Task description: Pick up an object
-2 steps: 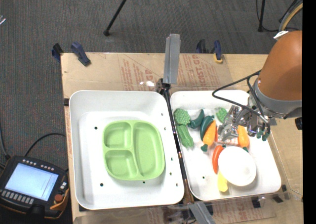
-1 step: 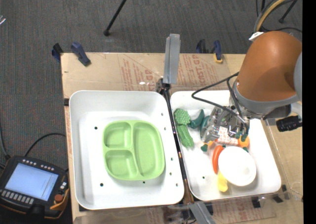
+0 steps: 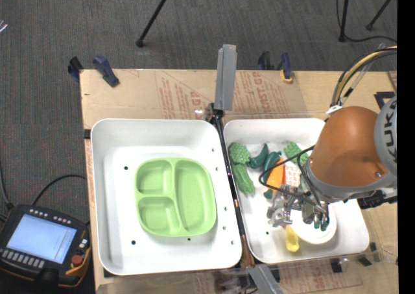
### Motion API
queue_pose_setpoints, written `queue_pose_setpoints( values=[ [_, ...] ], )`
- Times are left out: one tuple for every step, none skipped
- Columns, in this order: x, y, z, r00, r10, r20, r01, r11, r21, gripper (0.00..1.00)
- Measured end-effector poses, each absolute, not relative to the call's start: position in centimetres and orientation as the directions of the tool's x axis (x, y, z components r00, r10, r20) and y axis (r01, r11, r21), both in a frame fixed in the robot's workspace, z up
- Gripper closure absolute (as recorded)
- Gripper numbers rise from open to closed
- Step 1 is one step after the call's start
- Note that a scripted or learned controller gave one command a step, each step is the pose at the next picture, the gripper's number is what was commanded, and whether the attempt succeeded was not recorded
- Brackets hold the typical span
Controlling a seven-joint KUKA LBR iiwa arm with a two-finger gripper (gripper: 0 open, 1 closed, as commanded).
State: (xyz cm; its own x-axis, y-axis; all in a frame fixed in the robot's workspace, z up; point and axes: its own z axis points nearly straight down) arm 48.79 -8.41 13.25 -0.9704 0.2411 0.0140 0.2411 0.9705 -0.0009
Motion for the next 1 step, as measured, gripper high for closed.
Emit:
queue_pose_setpoints(
  values=[
    [49.10,-8.38,13.70,-0.971,0.239,0.003,0.239,0.971,0.001,0.00]
  ],
)
